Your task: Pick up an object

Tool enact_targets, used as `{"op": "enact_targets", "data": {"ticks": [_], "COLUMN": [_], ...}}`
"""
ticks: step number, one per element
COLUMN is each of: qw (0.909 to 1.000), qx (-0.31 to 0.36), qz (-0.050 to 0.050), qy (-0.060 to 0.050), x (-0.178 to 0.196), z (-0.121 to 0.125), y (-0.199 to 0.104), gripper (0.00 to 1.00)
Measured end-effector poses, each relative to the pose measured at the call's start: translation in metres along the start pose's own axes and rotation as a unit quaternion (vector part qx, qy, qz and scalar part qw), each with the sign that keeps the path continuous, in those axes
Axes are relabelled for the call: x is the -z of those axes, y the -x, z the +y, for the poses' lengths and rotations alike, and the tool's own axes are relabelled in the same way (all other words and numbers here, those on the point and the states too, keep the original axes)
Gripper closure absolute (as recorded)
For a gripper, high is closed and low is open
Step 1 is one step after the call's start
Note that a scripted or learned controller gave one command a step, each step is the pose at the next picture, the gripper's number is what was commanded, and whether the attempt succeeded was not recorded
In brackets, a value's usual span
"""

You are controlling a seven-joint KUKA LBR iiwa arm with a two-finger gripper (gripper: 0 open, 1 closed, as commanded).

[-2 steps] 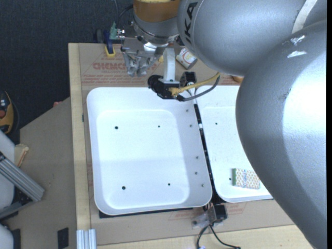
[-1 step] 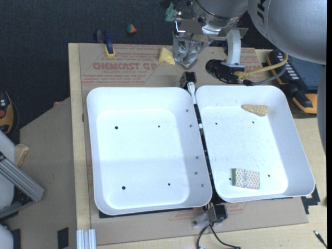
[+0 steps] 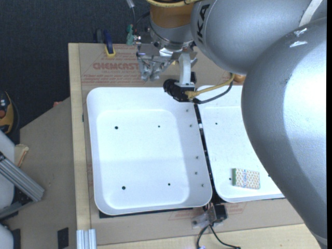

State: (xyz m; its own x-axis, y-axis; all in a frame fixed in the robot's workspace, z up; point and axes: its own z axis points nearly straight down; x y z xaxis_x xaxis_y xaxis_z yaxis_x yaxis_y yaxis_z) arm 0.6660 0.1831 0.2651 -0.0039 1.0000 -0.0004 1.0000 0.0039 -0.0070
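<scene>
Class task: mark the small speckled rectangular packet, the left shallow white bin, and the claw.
small speckled rectangular packet [image 3: 245,178], camera view, its middle
left shallow white bin [image 3: 96,134], camera view, left wall
claw [image 3: 151,72], camera view, between fingertips

The end effector [image 3: 150,71] hangs beyond the left bin [image 3: 98,139]; a small packet [image 3: 245,178] lies in the right bin [image 3: 228,134].

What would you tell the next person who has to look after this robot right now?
Gripper: up beyond the far rim of the left bin, over the brown board. Nothing shows between its fingers; open or shut is hard to tell.
Things: one small flat packet, greenish at one end and speckled, lies in the right bin near its front edge, partly close under the grey arm.
Done: nothing picked up yet.
Left: bring the gripper across to the packet, close on it and lift.
</scene>
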Motion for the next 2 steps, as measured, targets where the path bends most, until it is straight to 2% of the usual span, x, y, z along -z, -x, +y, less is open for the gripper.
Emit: {"op": "enact_targets", "data": {"ticks": [1, 2], "qw": [1.0, 1.0], "qx": [-0.004, -0.005], "qz": [0.0, 0.0], "qy": [0.004, 0.007], "x": [0.064, 0.124], "z": [-0.043, -0.074], "y": [0.041, 0.109], "gripper": [1.0, 1.0]}}
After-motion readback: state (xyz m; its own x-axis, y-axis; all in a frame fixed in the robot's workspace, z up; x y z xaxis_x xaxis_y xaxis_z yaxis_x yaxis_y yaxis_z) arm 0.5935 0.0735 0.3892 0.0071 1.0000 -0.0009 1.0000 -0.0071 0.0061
